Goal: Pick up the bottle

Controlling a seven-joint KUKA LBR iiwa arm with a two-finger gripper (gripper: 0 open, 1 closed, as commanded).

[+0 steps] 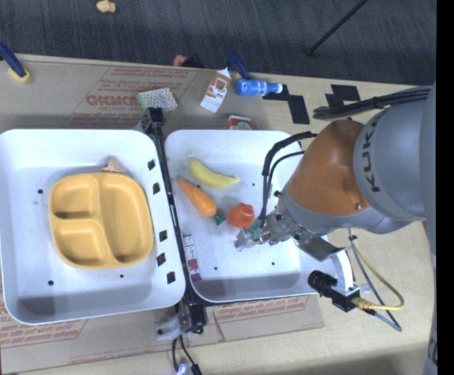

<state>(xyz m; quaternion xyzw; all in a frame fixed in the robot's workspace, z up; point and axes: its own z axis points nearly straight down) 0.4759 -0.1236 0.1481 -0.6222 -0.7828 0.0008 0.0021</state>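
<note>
A small blue bottle (pixel 256 88) lies on its side on the bench behind the right bin (pixel 234 287), outside it. My gripper (pixel 250 238) is low inside the right bin, near its middle right, just below a red tomato-like piece (pixel 242 213). It is far from the bottle, with the bin's back wall between them. I see nothing held in it. The grey arm with its orange band (pixel 328 178) covers the bin's right side.
A banana (pixel 211 176) and a carrot (pixel 198 197) lie in the right bin, left of the gripper. The left bin (pixel 23 287) holds a yellow divided plate (pixel 101 217). A small carton (pixel 216 91) and a green sponge (pixel 158 98) lie on the bench near the bottle.
</note>
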